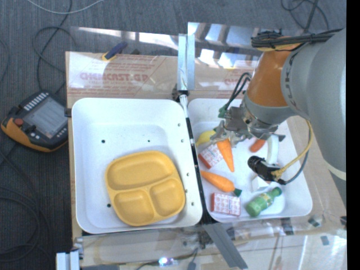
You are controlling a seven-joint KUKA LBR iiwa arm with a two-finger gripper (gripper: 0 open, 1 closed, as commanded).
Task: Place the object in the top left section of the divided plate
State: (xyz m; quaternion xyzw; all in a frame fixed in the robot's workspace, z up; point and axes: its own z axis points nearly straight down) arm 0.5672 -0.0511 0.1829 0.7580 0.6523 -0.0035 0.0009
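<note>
Nearest the camera, along the bench's front edge, lay the lower rims of two white bins. The left bin (90,151) held a yellow divided plate (146,187), set toward its front right corner, with one long section along the top and two smaller ones below; all three looked bare. White floor lay open around the plate's upper and left sides.

The right bin (298,204) was crowded. At its front sat a red-and-white packet (225,204) beside a green bottle (262,201). Above them lay an orange carrot (218,180), a second red-and-white packet (211,156), and a yellow piece (205,136) close to the dividing wall. A small red-orange item (257,145) lay further right.

The gripper (226,141) hung over the upper part of this bin, and a second carrot (226,155) pointed downward directly beneath it, its top at the fingers; whether they clenched it could not be told. The grey arm (315,89) and its orange band (269,80) covered the bin's upper right.

A metal upright (185,63) rose between the bins at the back. A teach pendant (36,121) lay on the floor to the left.
</note>
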